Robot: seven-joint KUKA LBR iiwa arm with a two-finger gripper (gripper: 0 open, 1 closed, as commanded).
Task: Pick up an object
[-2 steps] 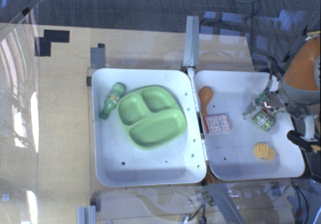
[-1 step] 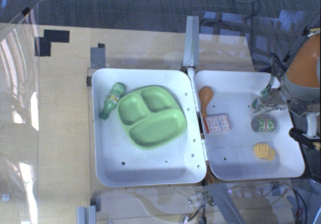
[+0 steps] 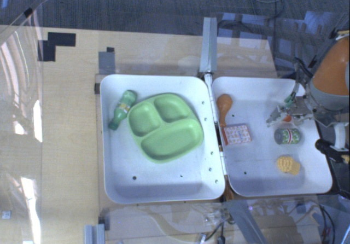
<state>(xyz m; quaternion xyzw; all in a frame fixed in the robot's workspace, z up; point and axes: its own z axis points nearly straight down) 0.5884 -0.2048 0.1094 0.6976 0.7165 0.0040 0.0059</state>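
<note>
My gripper (image 3: 290, 117) hangs over the right bin (image 3: 257, 183), near its far right side, with its fingers spread open and nothing between them. Just in front of it lies a small green and grey can (image 3: 287, 137) on its side. A yellow corn-like piece (image 3: 287, 165) sits nearer the bin's front. A pink checkered packet (image 3: 237, 134) lies in the middle of that bin, and a brown wooden spoon-like thing (image 3: 223, 107) rests by its left wall.
The left bin (image 3: 158, 185) holds a green divided plate (image 3: 164, 127) and a green bottle (image 3: 121, 109) beside it. A metal divider (image 3: 208, 46) runs back from between the bins. The arm's orange band (image 3: 333, 70) looms at the right.
</note>
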